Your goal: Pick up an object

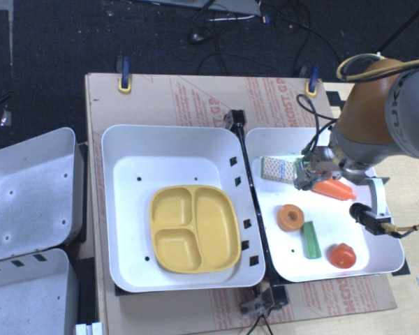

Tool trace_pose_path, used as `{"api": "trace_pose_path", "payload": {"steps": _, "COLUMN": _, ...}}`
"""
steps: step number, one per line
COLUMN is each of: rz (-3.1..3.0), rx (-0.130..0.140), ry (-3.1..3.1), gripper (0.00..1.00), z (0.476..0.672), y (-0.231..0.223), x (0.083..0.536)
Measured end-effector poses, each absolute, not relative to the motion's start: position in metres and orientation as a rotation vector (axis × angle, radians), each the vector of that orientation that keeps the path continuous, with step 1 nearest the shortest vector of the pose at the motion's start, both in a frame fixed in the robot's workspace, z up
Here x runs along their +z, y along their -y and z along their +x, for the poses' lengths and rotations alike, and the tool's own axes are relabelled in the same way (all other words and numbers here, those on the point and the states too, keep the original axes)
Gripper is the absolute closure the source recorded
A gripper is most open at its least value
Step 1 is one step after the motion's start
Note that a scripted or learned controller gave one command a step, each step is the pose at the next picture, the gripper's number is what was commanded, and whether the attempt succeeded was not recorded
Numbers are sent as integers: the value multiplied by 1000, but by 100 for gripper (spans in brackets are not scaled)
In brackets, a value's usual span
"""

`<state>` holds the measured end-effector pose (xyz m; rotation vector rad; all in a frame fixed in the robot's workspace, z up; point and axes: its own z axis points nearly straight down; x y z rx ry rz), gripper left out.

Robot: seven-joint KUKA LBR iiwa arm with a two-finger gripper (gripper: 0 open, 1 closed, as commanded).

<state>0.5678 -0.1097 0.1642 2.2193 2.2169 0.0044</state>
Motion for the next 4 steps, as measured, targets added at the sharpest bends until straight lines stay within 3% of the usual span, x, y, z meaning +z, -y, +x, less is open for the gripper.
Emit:
{"api": "trace_pose_path", "payload": {"steps": 2, "rz": 2215, "rx": 4, "ry": -2222, "gripper": 100, "z": 563, "y": 103, "x": 274}}
{"api": "trace_pose_path", "payload": {"steps": 3, "rz": 2214, "rx": 0, "ry": -2232, "gripper": 100, "z": 550, "y": 46, "x": 271}}
{"api": "trace_pose_path", "payload": {"steps": 4, "rz": 2216, "rx": -2, "ry": -2230, "gripper": 100, "z": 553, "y": 0, "x": 257}}
